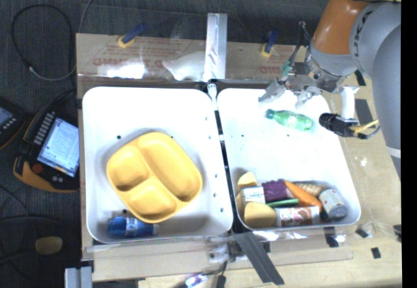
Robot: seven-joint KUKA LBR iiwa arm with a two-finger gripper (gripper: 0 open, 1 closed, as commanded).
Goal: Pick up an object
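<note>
Two white bins sit side by side on the worktop (pixel 156 62) in the camera view. The left bin (pixel 98 150) carries a yellow divided tray (pixel 154 176) and, at its near edge, a small blue item (pixel 129 227). The right bin (pixel 339 169) holds a green bottle (pixel 290 119) lying on its side at the far end, apart from a cluster of packets and a carrot-like piece (pixel 290 202) crowded along the near wall. The tool (pixel 292 90) hangs just beyond the bottle, its fingers spread wide with nothing between them. The bottle is the likeliest target: it looks light, thin-walled plastic, smooth and prone to roll or squirt out sideways. A grip across the middle of its body, fingers square to its long axis, seems safest.
</note>
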